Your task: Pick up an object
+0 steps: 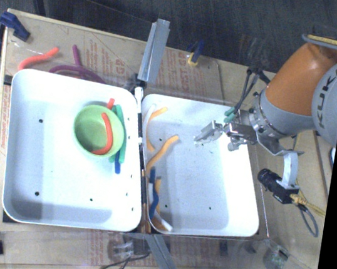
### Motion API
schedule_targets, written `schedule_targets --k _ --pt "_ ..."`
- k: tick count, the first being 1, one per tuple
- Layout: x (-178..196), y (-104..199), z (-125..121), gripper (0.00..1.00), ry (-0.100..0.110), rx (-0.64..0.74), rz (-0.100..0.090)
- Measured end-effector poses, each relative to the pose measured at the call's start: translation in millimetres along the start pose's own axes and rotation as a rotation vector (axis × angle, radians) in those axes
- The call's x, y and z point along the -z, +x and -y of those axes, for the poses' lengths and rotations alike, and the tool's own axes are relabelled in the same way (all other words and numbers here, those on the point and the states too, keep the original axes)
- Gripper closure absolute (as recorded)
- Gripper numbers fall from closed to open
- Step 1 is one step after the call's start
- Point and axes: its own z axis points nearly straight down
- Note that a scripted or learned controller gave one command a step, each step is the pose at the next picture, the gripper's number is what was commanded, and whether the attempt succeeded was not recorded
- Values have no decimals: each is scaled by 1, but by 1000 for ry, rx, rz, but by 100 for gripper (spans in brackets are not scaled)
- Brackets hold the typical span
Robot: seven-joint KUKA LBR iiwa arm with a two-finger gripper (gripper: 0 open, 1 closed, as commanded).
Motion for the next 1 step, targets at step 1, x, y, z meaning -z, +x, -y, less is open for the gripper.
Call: schedule_targets --k 1 --pt "-121 27 -70 0 0 186 0"
